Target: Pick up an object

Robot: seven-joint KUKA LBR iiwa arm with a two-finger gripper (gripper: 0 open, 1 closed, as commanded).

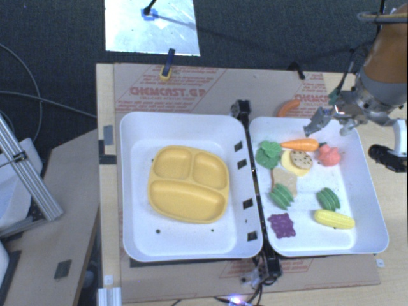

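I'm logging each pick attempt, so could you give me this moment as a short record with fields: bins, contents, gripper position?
left bin: holds a yellow divided plate
right bin: holds toy food
items in right bin: carrot, green leafy piece, cookie, pink piece, two green vegetables, corn cob, purple grapes
outside the bins: orange piece on the board behind the right bin
gripper: above the right bin's far edge, near the carrot, holding nothing
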